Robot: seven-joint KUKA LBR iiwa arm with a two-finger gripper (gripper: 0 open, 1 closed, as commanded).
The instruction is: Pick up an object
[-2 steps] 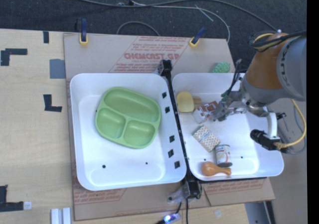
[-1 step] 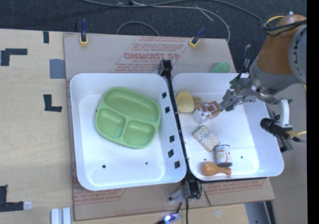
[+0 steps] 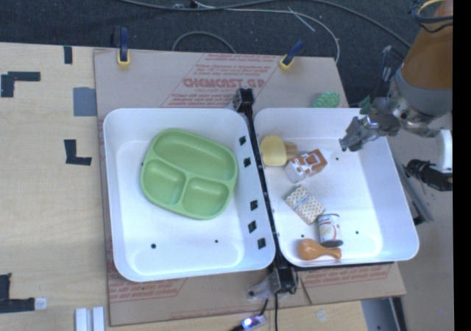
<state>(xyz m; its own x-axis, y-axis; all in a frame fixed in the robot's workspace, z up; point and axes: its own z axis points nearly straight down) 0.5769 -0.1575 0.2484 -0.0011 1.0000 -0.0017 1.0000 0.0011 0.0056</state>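
From above, the table [image 3: 44,175] carries two shallow white bins set edge to edge on a cardboard sheet [image 3: 213,79] that is clamped at its far side, presumably to keep it from sliding. The left bin [image 3: 125,248] holds a green divided plate [image 3: 190,173], lying flat near its middle.

The right bin [image 3: 383,197] holds the likely candidates for picking, gathered toward its left half: a yellow rounded piece [image 3: 273,150] near the divider, a small brown-and-white carton [image 3: 306,164] just beside it, a patterned packet [image 3: 304,203] below, then a small can [image 3: 328,228] and an orange spoon-like toy [image 3: 318,250] near the front wall.

The arm reaches in from the right, and the gripper [image 3: 352,138] hangs over the far right part of that bin, well apart from all of these. Nothing sits between the fingers; whether they are spread or pressed together I cannot tell at this size. I'd judge the pick as not yet made.
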